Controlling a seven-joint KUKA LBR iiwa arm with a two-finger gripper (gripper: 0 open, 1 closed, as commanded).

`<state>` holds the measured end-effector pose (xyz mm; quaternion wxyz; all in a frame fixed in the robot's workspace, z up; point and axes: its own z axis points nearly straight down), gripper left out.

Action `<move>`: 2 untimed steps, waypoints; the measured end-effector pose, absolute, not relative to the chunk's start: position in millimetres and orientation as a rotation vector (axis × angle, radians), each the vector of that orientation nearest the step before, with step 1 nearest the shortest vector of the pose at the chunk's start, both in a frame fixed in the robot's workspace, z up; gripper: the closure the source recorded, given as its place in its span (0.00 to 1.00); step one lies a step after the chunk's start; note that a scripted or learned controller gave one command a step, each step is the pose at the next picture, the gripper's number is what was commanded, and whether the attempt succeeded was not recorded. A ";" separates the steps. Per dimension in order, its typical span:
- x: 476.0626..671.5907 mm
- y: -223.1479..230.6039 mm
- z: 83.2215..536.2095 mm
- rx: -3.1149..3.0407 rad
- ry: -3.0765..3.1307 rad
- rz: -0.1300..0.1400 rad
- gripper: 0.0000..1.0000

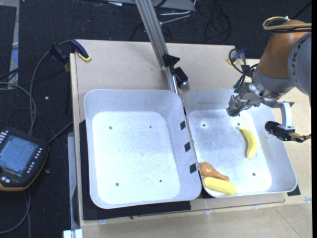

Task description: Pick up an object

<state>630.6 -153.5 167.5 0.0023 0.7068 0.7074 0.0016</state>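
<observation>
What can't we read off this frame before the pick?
- Gripper over the right bin: too small and dark in the camera view to tell finger state.
- Orange item: its near side is covered by the corn cob, and it is too small to identify.
- Arm: cut off by the view's right edge.
- Banana: whether it lies flat is unclear from this slant.

A pale wooden bench top (pixel 124 68) stands on a dark, speckled black carpet floor (pixel 34 24). Loose black cables (pixel 27 98) trail across the floor at the left, near a grey handheld control pendant with a lit screen (pixel 17 157). A slanted silver aluminium rail (pixel 153 29) rises from the bench's far side.
</observation>
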 end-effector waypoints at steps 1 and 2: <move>628.5 -150.7 229.2 2.218 2.220 0.004 1.00; 628.4 -150.5 212.3 2.221 2.222 -0.001 1.00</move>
